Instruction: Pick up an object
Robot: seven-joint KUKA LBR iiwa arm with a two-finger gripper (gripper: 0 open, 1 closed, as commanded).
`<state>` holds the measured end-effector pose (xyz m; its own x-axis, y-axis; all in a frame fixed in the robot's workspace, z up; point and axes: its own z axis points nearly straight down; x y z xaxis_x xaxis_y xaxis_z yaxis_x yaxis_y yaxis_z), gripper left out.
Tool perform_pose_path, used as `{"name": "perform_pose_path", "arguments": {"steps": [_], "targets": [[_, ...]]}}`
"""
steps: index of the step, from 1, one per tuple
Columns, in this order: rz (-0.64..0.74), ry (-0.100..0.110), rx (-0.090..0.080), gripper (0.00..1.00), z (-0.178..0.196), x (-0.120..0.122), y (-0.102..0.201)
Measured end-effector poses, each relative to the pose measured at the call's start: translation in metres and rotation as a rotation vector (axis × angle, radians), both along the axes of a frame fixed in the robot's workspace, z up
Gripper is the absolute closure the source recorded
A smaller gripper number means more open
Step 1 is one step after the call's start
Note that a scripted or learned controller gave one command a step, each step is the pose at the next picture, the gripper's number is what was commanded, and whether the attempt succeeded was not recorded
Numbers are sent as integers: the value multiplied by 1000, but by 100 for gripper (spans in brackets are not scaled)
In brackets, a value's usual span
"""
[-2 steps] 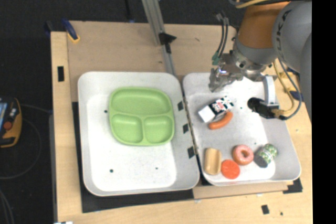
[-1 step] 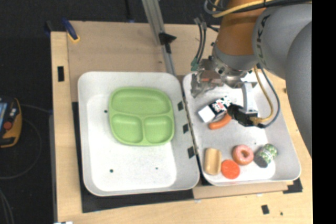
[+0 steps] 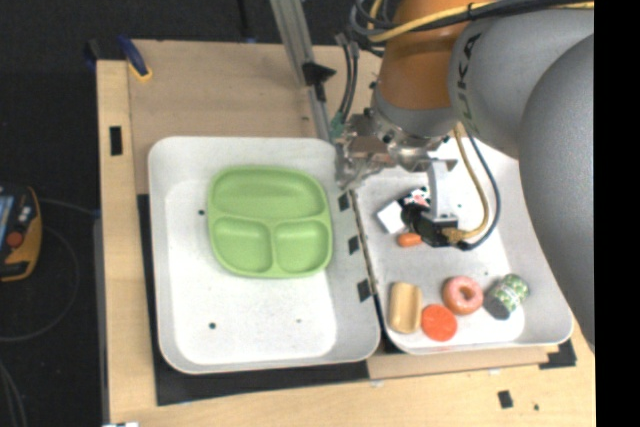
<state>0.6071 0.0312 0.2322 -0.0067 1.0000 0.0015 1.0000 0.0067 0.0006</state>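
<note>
Lighting even, moderately bright, coming from overhead. White bins near blown out, pale glare across bare floors, little texture left. Surface wood reads warm, flat. Floor beyond far edge nearly black, detail lost. Soft shadow under arm falls on right bin, edges diffuse. Dull sheen on orange band. Whole frame slightly soft, grainy; small objects at near right smeared, colours bleeding. No obvious edge distortion.
</note>
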Motion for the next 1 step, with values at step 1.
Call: {"name": "perform_pose_path", "arguments": {"steps": [1], "targets": [[1,1,0,100,0,-31,52]]}}
